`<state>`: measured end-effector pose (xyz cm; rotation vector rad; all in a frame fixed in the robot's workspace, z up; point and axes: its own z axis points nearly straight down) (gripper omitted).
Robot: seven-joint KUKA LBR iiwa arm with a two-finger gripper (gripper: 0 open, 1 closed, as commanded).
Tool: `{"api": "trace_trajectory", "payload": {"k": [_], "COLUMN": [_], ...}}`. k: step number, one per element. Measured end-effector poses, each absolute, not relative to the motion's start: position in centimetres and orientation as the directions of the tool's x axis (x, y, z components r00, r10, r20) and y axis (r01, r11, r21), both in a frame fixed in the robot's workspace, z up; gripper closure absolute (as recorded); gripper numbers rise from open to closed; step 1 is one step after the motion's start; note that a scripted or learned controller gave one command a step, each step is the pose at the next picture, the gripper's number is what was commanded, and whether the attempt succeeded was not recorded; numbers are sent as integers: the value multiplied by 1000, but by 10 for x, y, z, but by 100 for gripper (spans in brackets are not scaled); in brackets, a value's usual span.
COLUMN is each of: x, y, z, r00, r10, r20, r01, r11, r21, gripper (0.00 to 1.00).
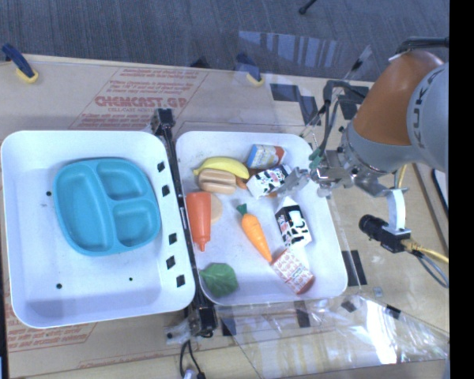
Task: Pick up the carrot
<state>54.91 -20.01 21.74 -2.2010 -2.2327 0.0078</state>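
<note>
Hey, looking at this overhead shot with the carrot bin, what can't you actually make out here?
- End effector, camera view: its tip is too small and blurred against the bin rim to read.
- Cow-print carton: label too small to read.
- Hot dog: partly covered by the banana.
- Packet near the carrot: print blurred.
- Arm: cut off at the right.

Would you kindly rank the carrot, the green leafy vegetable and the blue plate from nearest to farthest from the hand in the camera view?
1. Carrot, middle of the right bin, below-left of the hand.
2. Green leafy vegetable, that bin's lower-left corner.
3. Blue plate, in the left bin, farthest.
</note>
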Motion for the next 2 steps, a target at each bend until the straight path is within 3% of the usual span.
{"api": "trace_trajectory", "payload": {"k": [1, 2], "x": [551, 551], "y": [-140, -141], "z": [90, 100], "r00": [-57, -67], "r10": [998, 998], "r20": [1, 0], "r01": [998, 998], "r11": [57, 67], "r21": [-7, -12], "gripper": [0, 100]}}
